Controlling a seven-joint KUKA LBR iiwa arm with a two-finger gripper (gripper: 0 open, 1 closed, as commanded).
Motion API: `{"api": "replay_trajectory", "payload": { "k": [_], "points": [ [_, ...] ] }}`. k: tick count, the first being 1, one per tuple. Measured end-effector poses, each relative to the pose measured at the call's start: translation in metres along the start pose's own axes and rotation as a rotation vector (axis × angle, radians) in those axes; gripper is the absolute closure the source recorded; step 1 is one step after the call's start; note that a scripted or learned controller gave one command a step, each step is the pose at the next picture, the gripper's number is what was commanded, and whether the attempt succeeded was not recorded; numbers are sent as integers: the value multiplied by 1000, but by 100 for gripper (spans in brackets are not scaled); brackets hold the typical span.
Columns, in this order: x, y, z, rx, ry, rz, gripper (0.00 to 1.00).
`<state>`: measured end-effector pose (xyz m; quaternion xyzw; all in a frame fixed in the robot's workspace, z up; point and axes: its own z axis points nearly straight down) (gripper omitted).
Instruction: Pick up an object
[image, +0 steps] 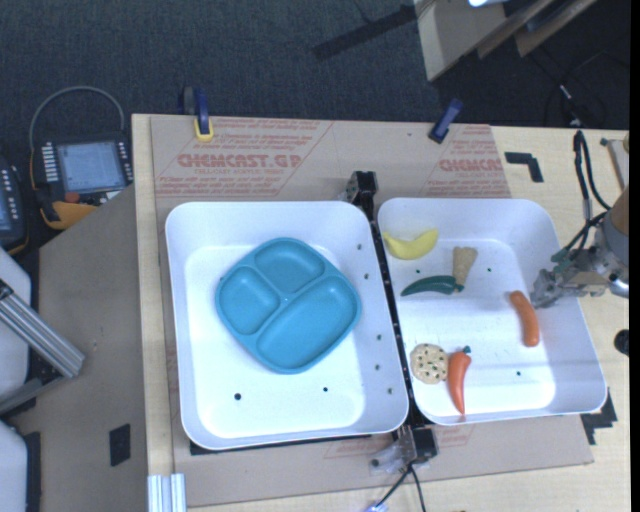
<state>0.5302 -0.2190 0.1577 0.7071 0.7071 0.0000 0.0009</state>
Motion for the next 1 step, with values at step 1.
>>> {"api": "replay_trajectory", "payload": {
  "k": [1],
  "points": [
    [-4,3,-44,-5,-2,-1,100]
  ]
}}
